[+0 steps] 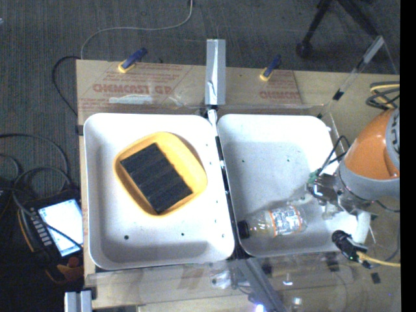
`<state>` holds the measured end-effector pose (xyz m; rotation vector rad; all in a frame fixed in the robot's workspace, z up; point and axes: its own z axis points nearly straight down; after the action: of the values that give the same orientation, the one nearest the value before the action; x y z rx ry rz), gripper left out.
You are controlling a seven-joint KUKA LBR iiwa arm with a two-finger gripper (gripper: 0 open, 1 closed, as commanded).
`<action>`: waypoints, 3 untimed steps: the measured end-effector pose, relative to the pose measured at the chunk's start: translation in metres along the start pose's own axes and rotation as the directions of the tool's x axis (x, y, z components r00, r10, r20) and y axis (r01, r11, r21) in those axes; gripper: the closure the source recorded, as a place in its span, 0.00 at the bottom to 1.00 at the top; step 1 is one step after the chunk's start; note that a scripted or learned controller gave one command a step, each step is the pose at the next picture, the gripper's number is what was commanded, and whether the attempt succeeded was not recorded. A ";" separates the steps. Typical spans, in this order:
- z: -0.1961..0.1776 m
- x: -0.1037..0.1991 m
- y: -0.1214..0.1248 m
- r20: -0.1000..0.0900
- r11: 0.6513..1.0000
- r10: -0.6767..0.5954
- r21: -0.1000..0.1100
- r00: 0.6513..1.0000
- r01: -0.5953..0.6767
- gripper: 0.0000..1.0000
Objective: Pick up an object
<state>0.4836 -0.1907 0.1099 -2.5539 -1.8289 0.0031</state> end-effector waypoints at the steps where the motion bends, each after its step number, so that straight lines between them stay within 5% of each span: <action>1: 0.018 0.035 -0.008 0.008 0.957 -0.290 -0.017 0.957 0.290 0.00; 2: 0.009 0.036 -0.008 0.006 0.956 -0.291 -0.017 0.957 0.292 1.00; 3: -0.126 0.091 0.024 0.002 0.982 -0.188 -0.002 0.982 0.188 1.00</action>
<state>0.5362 -0.1120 0.2360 -2.3713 -2.0638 0.0033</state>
